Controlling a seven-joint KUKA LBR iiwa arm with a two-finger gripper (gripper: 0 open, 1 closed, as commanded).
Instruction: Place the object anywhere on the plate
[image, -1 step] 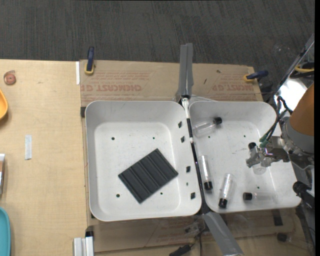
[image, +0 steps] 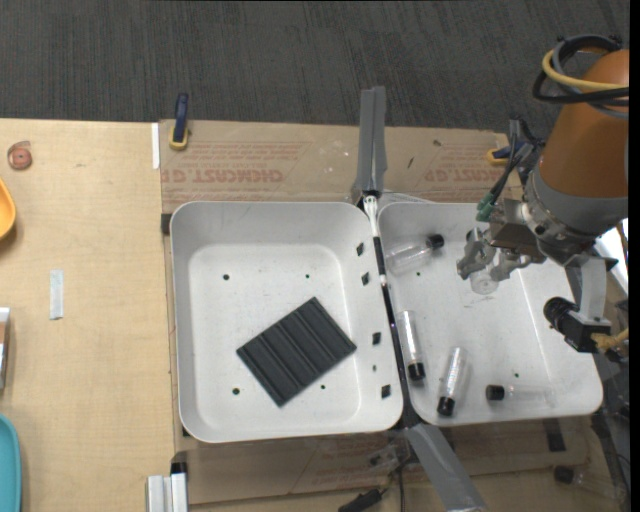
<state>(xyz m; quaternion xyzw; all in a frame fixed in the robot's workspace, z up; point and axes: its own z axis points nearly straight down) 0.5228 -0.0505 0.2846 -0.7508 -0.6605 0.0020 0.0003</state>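
Note:
A dark ribbed rectangular plate (image: 297, 350) lies at an angle in the left bin (image: 200, 300). Several clear vials with black caps lie in the right bin (image: 570, 400): one near the back left (image: 410, 255), one along the left wall (image: 410, 345), one near the front (image: 450, 378), and one at the front right (image: 510, 393). My gripper (image: 486, 268) hangs over the back middle of the right bin, far right of the plate. A faint clear shape (image: 485, 286) sits just under it; whether it is held is unclear.
A grey divider bar (image: 372, 140) runs between the bins at the back. A blue clamp (image: 181, 112) sits on the cardboard behind the left bin. The wooden bench (image: 80, 300) lies to the left.

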